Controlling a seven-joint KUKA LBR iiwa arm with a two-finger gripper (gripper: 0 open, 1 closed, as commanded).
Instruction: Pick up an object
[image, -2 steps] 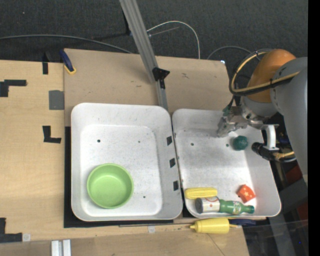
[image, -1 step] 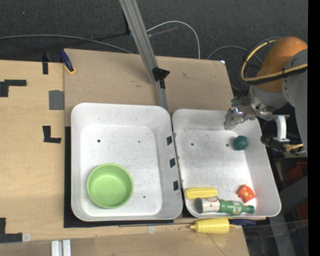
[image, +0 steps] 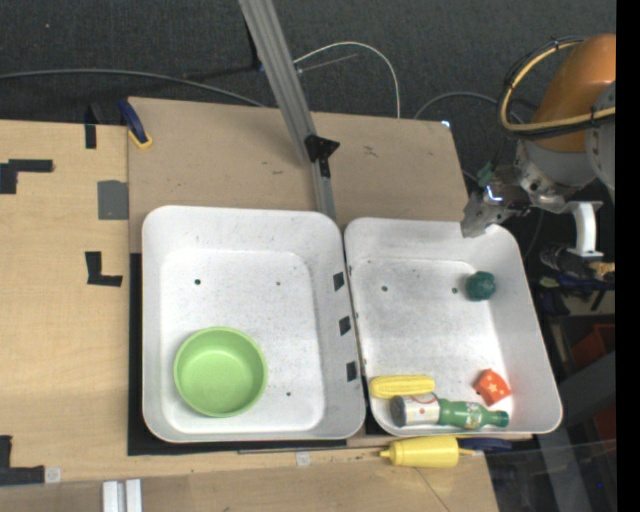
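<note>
Gripper (image: 483, 212): over right bin's (image: 520, 330) far rim; finger state cannot tell. Ball (image: 481, 286): nearest item, just below fingers toward camera, on bin floor. Bottle (image: 448, 412), corn (image: 402, 385), red piece (image: 491, 385): well beyond, near-edge cluster; bottle's long axis left-right.

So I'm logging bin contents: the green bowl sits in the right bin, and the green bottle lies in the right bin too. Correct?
Not quite. The camera view shows the green bowl in the left bin, at its near left corner. The green bottle does lie in the right bin, along its near edge.
</note>
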